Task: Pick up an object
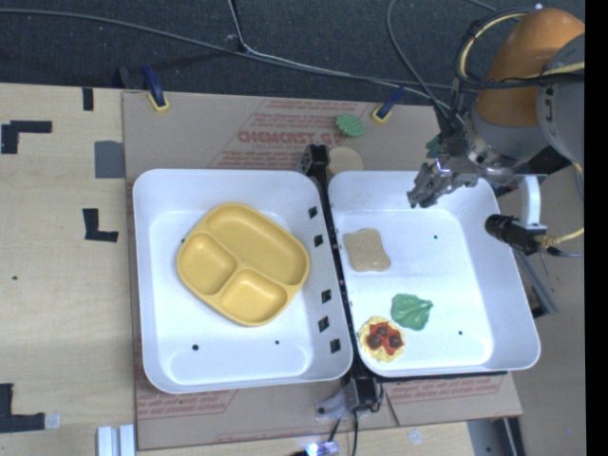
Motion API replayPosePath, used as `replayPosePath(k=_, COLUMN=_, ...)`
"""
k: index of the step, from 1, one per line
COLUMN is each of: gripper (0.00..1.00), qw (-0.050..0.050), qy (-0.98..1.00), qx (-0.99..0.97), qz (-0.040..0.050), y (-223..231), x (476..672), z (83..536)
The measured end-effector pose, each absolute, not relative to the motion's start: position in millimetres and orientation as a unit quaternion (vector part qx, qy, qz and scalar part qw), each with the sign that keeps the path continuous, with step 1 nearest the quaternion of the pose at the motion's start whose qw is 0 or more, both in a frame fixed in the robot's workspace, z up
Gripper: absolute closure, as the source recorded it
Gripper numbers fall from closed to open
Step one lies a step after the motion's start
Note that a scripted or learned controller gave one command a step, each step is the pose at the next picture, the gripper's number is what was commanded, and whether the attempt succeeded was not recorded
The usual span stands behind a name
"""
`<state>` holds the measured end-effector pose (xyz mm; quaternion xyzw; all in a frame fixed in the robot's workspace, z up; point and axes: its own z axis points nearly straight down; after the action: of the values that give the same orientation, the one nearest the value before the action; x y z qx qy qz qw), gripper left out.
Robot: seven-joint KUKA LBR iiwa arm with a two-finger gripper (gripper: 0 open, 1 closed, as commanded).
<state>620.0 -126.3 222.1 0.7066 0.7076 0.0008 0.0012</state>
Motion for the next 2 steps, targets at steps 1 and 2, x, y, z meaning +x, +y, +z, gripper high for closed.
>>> replayPosePath(k=1, gripper=1.00, qw=-0.001, qy=0.710, qx=0.705, qz=0.0004, y=-62, x=625.5, z=225)
replayPosePath(k=2, gripper=1.00, qw=-0.001, qy=0.709, qx=0.705, qz=-0.0003, y=-6, x=637.6, z=215)
